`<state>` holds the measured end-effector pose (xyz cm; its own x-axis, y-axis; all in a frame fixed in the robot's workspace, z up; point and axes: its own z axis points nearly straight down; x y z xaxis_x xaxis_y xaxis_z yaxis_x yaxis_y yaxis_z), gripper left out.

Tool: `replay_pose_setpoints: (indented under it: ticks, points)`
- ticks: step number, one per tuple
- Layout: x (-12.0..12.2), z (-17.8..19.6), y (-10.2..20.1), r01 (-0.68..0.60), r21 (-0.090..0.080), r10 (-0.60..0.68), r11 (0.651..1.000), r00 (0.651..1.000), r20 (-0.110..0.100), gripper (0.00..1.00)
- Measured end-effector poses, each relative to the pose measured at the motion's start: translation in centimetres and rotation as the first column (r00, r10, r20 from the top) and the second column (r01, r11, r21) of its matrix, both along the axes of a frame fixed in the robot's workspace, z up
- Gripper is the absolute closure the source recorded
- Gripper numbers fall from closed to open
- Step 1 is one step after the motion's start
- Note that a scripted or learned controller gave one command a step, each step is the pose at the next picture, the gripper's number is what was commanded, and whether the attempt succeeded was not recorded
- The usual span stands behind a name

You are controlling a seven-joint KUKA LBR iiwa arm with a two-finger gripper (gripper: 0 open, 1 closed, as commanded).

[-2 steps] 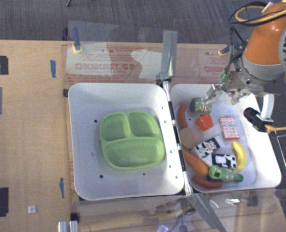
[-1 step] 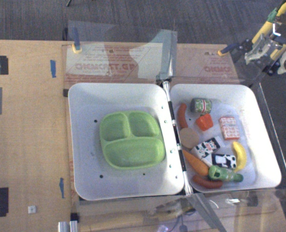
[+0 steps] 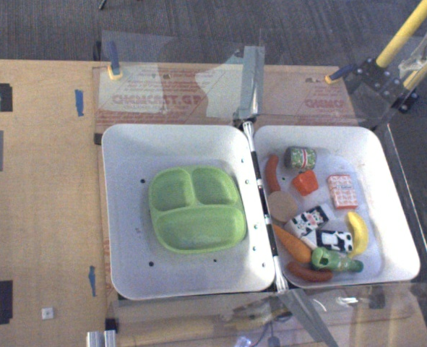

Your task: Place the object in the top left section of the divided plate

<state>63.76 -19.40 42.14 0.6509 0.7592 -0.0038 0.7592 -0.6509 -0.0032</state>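
Nearest to us we see a red sausage (image 3: pixel 308 272) and a green bottle (image 3: pixel 337 260) in the right bin (image 3: pixel 386 168); the green divided plate (image 3: pixel 196 231) lies in the left bin (image 3: pixel 126 165).

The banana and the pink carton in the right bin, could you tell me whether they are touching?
Apart. The camera view shows a strip of white bin floor between the banana and the pink carton above it.

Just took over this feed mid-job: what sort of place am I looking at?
Likely a robotics lab test bench, not a kitchen: two white bins sit on a plywood bench marked with tape, a green divided plate in one, toy food like a banana in the other.
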Motion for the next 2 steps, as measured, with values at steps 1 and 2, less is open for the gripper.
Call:
replay_pose_setpoints:
  ticks: [1, 2]
  points:
    - [1.4, 1.1, -1.4, 0.266, -0.001, -0.266, 0.964, 0.964, 0.000, 0.00]
    - [2.1, 1.1, -2.7, 0.610, -0.002, -0.610, 0.793, 0.793, 0.001, 0.00]
